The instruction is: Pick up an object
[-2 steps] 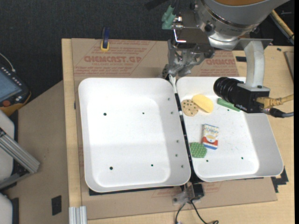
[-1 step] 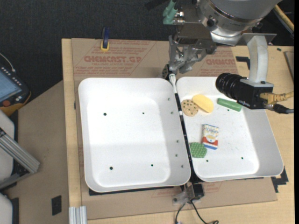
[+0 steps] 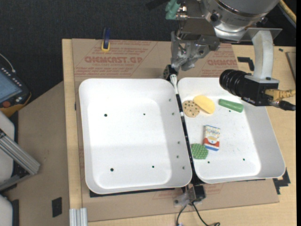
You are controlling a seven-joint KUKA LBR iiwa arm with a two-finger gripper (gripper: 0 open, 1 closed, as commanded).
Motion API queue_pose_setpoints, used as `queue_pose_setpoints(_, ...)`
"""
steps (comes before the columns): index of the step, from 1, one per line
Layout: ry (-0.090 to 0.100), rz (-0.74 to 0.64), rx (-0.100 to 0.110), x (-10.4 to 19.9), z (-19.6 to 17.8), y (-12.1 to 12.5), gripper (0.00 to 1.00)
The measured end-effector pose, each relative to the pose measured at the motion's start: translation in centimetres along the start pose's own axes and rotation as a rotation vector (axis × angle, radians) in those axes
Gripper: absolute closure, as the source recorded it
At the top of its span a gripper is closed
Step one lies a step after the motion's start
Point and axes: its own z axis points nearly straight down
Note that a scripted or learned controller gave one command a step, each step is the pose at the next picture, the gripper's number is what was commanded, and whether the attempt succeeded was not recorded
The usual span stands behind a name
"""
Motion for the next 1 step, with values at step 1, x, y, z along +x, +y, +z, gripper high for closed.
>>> queue_pose_setpoints(1,0.001,-0.001,-0.003,0.07,-1.04,0.06,1.00)
